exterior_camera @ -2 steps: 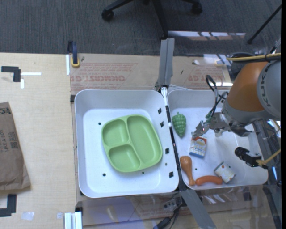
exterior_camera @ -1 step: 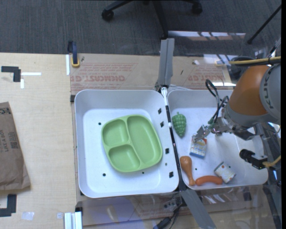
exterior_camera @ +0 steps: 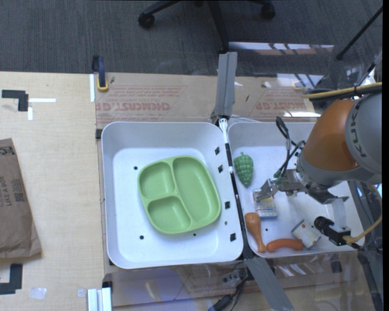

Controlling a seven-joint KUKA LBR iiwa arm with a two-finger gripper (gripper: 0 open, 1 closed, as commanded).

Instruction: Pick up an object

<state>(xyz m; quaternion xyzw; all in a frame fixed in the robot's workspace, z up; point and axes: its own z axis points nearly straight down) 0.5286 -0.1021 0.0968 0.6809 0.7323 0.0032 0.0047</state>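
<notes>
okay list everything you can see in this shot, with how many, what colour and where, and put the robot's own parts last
bins: 2, white, side by side on the bench
plate: 1, light green, three compartments, in the left bin
grapes: 1 bunch, green, right bin, near the divider at the back
drumstick: 1, orange-brown, right bin, front left
sausage: 1, orange, right bin, along the front edge, just right of the drumstick
paper bag: 1, brown, on the bench at far left
chair base: 1, black, on the floor at the top
arm: 1, grey with an orange band, reaching over the right bin
end effector: 1, metallic, low in the right bin between grapes and drumstick
</notes>
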